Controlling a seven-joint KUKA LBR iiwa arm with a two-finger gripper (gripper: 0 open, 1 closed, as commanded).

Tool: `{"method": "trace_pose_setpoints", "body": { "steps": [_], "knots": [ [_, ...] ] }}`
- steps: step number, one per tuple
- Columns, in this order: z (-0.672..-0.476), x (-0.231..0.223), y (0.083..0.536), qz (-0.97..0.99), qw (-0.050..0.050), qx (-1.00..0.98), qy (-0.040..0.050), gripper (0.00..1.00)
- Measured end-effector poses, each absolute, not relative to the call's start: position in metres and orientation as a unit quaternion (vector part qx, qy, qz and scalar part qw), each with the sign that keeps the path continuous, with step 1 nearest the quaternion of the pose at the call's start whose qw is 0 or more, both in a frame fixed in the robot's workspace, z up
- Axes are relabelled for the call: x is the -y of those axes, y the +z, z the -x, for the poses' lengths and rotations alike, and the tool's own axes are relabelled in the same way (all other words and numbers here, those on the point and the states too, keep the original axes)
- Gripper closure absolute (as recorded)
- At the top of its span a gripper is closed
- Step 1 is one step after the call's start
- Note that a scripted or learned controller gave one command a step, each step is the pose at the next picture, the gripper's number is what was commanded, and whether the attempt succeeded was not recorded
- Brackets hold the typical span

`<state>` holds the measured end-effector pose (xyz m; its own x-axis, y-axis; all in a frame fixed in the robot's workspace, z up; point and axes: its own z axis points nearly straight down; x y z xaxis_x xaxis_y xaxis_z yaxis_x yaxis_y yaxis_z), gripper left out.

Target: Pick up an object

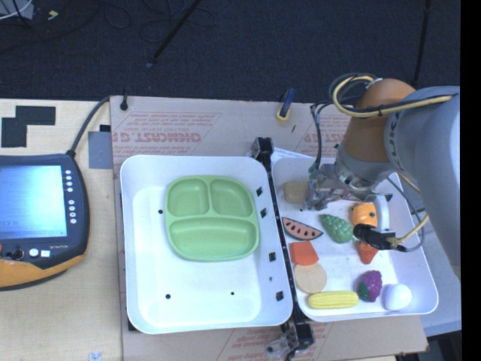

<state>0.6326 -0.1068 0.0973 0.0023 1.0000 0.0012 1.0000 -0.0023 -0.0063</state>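
Toy foods crowd the right bin [421,265]: a watermelon slice [301,229], bumpy green pickle [336,228], round cracker [310,278], smooth corn cob [333,300], knobbly grapes [369,285] and a white egg [396,296]. The gripper [322,190] hangs over the bin's upper part, near a tan lump [294,192]; whether it is spread is unclear. The left bin [143,277] holds a green divided plate [211,218], with bare floor below it.

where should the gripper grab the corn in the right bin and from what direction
Judging from the view, grip the corn across its narrow middle, coming straight down. It lies flat and long, left to right, near the bin's front wall. Its long sides look open enough, though the grapes crowd its right end and a tan disc sits just behind its left.
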Motion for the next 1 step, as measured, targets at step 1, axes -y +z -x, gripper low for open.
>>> {"method": "trace_pose_setpoints", "body": {
  "steps": [1],
  "knots": [
    [-0.6330,0.1087,0.1396,0.709,0.000,0.706,-0.0003,1.00]
  ]
}}
